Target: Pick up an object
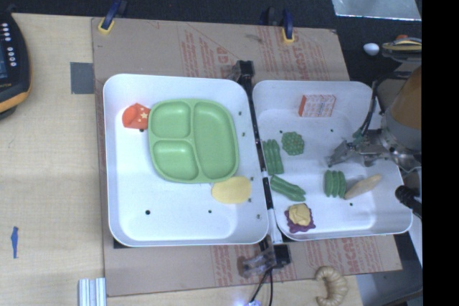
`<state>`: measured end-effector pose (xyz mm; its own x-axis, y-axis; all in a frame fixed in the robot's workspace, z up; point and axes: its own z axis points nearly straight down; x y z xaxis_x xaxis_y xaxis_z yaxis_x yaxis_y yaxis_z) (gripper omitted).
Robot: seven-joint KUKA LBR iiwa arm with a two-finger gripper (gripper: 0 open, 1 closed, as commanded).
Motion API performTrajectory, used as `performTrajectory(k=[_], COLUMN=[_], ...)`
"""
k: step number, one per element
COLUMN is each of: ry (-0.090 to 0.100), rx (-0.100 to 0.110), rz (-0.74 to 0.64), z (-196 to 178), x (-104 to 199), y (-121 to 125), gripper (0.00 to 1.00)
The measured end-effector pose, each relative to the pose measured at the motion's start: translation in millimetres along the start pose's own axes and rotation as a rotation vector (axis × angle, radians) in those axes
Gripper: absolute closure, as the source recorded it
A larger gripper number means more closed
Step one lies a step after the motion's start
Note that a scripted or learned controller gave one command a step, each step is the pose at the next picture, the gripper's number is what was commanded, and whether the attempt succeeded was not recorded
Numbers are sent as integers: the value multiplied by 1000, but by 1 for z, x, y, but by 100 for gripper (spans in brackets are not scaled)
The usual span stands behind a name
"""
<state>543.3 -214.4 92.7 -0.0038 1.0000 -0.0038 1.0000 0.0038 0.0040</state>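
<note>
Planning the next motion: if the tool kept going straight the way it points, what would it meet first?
Probably the ridged green plastic vegetable piece just below-left of the tool on the right bin's white floor; depth is unclear.

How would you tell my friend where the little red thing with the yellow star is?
Find the left white bin, the one holding the big green divided plate. Look just off the plate's upper left corner, by the bin's left wall. The red piece sits there, the bin's one red thing; the yellow lump lies below the plate.

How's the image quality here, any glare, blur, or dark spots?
Camera view: soft overall, small items like the green pieces lack detail; the white bins look bright and nearly washed out; the gripper is blurry; the floor along the top is dark.
</note>
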Motion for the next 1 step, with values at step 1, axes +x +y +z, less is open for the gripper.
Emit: performTrajectory(k=[1], ry=[1], rx=[-9], rz=[-7], z=[-99], x=[33], y=[88], gripper=[0])
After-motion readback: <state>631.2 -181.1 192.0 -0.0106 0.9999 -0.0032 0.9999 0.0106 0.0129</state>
